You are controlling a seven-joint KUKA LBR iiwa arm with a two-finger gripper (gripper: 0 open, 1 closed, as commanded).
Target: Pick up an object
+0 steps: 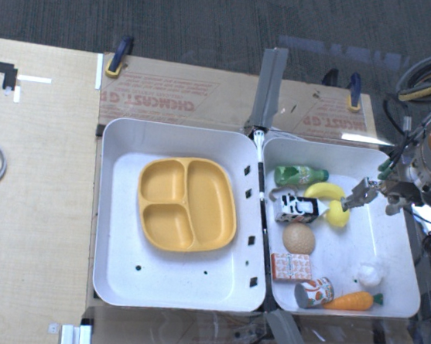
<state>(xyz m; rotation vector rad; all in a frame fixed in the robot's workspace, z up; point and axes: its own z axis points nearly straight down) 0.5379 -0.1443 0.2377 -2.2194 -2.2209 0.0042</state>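
Right bin (pixel 403 243): one banana (pixel 329 198), bottle (pixel 299 174), carrot (pixel 349 301), can (pixel 312 291), box (pixel 291 267). Left bin (pixel 109 216): one yellow plate (pixel 187 203). Gripper (pixel 361 194) beside banana; finger spread cannot be told.

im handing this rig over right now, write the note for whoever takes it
Gripper: hanging over the right bin, close beside the banana, holding nothing that can be seen.
Right bin contents: green bottle, banana, black and white toy, brown ball, small red box, can, carrot, white lump.
Left bin: yellow divided plate.
Done: nothing lifted yet.
Left: grasp one object and lift it.
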